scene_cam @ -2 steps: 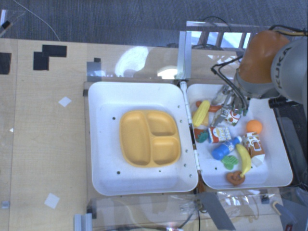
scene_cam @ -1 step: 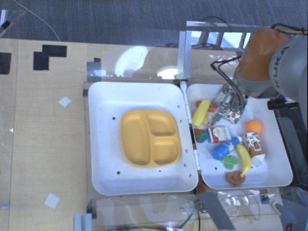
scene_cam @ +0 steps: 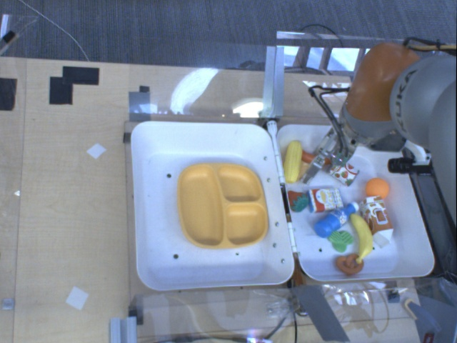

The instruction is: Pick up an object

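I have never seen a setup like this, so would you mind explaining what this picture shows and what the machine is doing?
This is a single camera fixed above a bench, looking down at a slant. The grey shape with the orange band is a robot arm reaching in from the right; its job is to pick up an object. Its gripper is low over the right bin, near a corn cob. I cannot tell whether it holds anything. That bin also holds small toy foods: an orange, a banana, a blue bottle and small cartons. The left bin holds a yellow divided tray.
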`<state>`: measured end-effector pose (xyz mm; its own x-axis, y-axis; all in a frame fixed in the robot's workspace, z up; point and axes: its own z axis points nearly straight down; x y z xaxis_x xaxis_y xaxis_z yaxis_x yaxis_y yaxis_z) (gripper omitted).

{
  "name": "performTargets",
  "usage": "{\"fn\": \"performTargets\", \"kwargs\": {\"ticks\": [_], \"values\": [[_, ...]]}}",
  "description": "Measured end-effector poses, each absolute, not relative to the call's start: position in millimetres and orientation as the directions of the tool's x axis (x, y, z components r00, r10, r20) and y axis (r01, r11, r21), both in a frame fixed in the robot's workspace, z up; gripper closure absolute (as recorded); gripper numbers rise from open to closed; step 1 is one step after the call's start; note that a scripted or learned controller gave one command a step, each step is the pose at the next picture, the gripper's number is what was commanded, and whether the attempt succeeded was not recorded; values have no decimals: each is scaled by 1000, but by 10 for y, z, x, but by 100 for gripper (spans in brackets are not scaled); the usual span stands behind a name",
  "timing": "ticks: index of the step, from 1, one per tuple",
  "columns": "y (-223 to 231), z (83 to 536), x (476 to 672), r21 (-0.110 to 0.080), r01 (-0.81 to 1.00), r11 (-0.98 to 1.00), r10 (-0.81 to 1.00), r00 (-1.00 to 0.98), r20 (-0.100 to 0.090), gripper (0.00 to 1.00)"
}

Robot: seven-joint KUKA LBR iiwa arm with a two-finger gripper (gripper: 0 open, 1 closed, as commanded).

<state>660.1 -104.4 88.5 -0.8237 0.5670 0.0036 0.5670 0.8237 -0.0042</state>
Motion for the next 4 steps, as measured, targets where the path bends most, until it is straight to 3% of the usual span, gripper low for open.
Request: {"fn": "performTargets", "kwargs": {"ticks": [2,4], "values": [[-1432,875,6626,2,772,636,772,-636,12,0],[-1299,870,6657,-12,843,537,843,-537,0,0]]}}
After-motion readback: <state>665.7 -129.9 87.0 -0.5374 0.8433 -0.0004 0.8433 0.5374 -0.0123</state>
